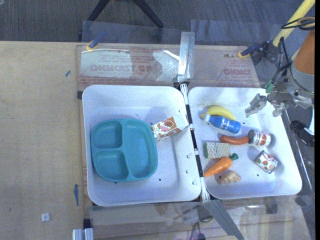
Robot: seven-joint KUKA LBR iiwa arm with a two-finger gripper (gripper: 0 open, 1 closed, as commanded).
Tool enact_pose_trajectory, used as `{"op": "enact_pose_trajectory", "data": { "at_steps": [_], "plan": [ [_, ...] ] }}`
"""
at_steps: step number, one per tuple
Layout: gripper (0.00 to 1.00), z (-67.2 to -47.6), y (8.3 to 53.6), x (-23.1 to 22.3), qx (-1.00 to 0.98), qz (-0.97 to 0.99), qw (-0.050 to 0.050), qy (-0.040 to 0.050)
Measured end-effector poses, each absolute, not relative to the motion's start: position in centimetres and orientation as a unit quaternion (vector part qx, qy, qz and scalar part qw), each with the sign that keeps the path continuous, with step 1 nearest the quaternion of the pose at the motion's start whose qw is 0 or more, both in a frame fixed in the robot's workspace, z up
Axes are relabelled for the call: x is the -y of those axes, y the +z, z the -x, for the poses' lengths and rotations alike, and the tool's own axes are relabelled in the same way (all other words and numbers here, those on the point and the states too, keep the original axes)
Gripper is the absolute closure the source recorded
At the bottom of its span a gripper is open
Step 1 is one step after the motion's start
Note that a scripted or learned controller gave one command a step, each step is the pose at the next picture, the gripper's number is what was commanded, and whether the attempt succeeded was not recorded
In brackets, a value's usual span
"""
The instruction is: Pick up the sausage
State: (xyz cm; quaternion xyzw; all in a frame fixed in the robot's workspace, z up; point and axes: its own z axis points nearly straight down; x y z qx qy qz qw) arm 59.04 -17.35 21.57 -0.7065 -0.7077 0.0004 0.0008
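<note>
The sausage is a small reddish-brown link lying flat in the middle of the right bin. A blue bottle lies just behind it and a small jar touches its right end. My gripper hangs over the bin's far right part, up and to the right of the sausage and well apart from it. Its two fingers are spread, with nothing between them.
The right bin also holds a banana, a cracker, a carrot, a bread piece and a small can. The left bin holds a teal divided plate and a small carton.
</note>
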Motion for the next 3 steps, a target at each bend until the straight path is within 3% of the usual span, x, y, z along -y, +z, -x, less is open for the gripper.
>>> {"op": "enact_pose_trajectory", "data": {
  "at_steps": [1, 2, 3],
  "plan": [
    [0.0, -57.9, 8.9, 11.0, 0.776, 0.631, -0.004, -0.0025],
    [1.0, -58.1, 10.0, 11.0, 0.775, 0.632, -0.006, -0.0045],
    [1.0, -65.8, 15.9, 10.8, 0.699, 0.715, -0.001, -0.0003]
  ]
}}
